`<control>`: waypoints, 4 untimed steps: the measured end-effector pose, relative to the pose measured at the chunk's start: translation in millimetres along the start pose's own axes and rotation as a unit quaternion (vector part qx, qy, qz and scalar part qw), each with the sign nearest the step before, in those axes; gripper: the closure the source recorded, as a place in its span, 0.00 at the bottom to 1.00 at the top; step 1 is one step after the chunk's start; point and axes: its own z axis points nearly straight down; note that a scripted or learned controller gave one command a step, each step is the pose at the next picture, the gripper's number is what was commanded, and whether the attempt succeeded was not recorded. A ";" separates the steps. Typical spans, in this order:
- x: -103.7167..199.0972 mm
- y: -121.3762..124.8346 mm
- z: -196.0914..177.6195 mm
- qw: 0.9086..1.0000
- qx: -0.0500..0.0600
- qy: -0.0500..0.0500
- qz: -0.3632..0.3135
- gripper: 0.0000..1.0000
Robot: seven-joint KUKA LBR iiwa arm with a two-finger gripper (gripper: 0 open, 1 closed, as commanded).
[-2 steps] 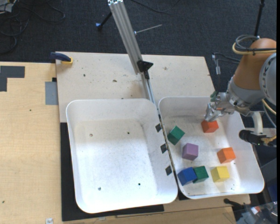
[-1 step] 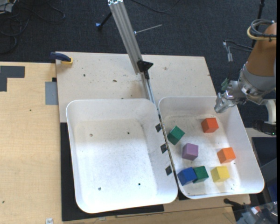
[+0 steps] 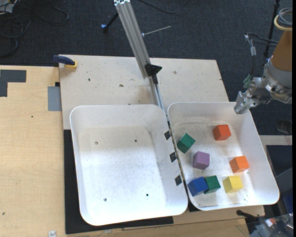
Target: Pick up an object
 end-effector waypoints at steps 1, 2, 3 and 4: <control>-1.2 -0.1 -26.2 1.000 0.002 0.001 -0.001 1.00; 44.8 1.6 -26.7 1.000 0.003 0.002 -0.003 1.00; 90.5 4.4 -26.0 1.000 0.004 0.002 -0.003 1.00; 149.7 7.4 -23.3 1.000 0.005 0.002 -0.004 1.00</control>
